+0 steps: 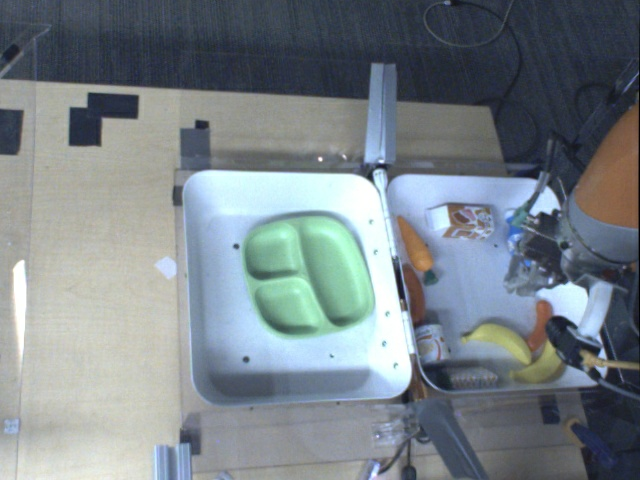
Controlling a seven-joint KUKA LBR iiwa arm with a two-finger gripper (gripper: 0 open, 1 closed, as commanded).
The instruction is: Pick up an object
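We saw an evenly lit scene, bright but soft, with light that seemed to come from above. The left bin was almost overexposed on its floor, and a grey shadow lay along its near wall. A small glare spot shone on the metal divider between the bins. The green tray cast only a weak shadow. The picture was a little blurred everywhere, and fine details in the right bin were hard to read. The dark floor at the top looked grainy.
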